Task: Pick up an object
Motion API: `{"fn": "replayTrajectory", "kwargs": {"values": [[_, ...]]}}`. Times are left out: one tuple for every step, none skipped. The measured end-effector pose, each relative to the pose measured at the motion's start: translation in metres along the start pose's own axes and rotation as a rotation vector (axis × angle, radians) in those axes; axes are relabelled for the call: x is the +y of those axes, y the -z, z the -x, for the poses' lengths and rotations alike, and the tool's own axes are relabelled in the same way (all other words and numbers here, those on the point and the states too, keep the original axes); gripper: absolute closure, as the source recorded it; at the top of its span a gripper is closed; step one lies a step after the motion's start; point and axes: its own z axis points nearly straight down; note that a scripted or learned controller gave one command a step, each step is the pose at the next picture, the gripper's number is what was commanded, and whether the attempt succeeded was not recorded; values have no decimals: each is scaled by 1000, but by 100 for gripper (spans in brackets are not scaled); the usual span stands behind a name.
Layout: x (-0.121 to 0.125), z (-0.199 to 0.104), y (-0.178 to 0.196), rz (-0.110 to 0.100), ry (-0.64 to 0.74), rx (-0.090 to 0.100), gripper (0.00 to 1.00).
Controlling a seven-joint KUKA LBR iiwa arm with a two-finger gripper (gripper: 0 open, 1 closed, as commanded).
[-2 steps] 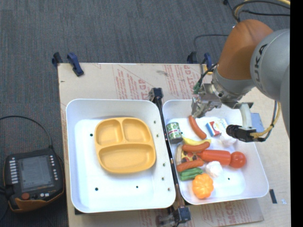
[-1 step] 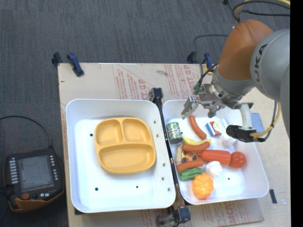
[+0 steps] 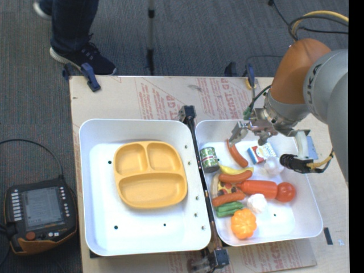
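Step in hand, as judged: approach and selection, with no grasp made.

Finds the tool (image 3: 253, 134) poised over the far part of the right bin (image 3: 316, 218), just above the red sausage (image 3: 238, 154) and the small carton (image 3: 263, 152). Cannot tell whether apart or together at this slant. Sees nothing carried in it.

Records the candidates for pick-up crowded in that bin:
- the small can (image 3: 209, 158) against the left wall
- the banana (image 3: 233, 168), hot dog (image 3: 235, 176) and carrot (image 3: 259, 186) lying close, several touching
- the tomato (image 3: 286, 192) to the right
- the orange fruit (image 3: 244, 223) at the near side, somewhat apart from the pile

Notes in the left bin (image 3: 91, 232) a yellow divided plate (image 3: 151, 172), lying flat.

Next move, as judged: calls for a straight descent onto one item, most likely the red sausage or the carton beneath, closing across its narrow side.

Flags a risk of nudging neighbours or catching two at once in this crowding.
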Motion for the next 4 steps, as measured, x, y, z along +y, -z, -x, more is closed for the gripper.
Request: {"fn": "replayTrajectory", "kwargs": {"values": [[1,-25,-65,5,-3,-10,0],[1,-28,-57,1,-3,-3,100],[-31,-118,34,4,5,1,100],[-62,-118,56,1,1,1,100]]}}
